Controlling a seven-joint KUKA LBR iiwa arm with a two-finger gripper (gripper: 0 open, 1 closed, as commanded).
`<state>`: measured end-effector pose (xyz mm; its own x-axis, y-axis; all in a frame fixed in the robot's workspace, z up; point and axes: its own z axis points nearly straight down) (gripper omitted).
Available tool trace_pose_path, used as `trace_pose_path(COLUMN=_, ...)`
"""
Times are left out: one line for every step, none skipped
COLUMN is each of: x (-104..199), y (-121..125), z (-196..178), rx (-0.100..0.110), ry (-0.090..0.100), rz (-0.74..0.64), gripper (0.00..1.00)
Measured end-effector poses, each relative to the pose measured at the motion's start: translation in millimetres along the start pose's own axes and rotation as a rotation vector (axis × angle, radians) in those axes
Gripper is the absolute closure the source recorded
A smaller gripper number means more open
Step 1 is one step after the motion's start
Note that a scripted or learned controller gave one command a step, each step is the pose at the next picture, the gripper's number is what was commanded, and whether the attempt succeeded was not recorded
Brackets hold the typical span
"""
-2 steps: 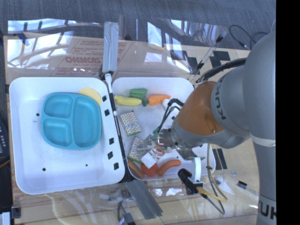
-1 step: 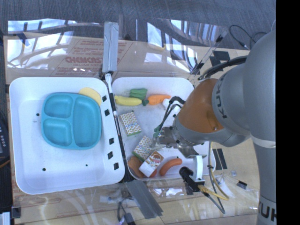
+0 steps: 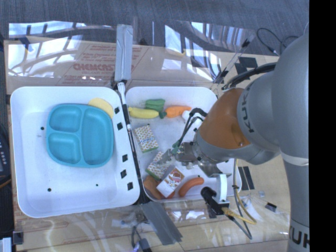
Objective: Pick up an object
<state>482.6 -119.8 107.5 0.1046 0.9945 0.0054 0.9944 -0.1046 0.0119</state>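
Hand [image 3: 172, 156]: I am hovering low in the right bin [image 3: 207, 94], over a patterned box [image 3: 159, 168]; grip impossible to tell.
Near it: carton [image 3: 171, 182], sausage [image 3: 190, 186].
Writing: "CHEMCAST" on the table sheet [image 3: 93, 66].
Left bin [image 3: 26, 146]: blue tray [image 3: 80, 134].

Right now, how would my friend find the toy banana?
Look in the right white bin, along its far edge. The toy banana lies there, left of a green vegetable and a carrot. It is the only long, curved yellow thing in that bin.
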Motion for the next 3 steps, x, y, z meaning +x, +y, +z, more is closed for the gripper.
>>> trace_pose_path(x=21.4, y=-3.7, z=9.8, rx=-0.004, ry=-0.009, rz=-0.074, gripper=0.0)
trace_pose_path(x=25.2, y=50.5, z=11.6, rx=0.006, ry=-0.004, rz=-0.227, gripper=0.0)
trace_pose_path(x=39.4, y=148.7, z=12.8, rx=0.004, ry=-0.005, rz=-0.259, gripper=0.0)
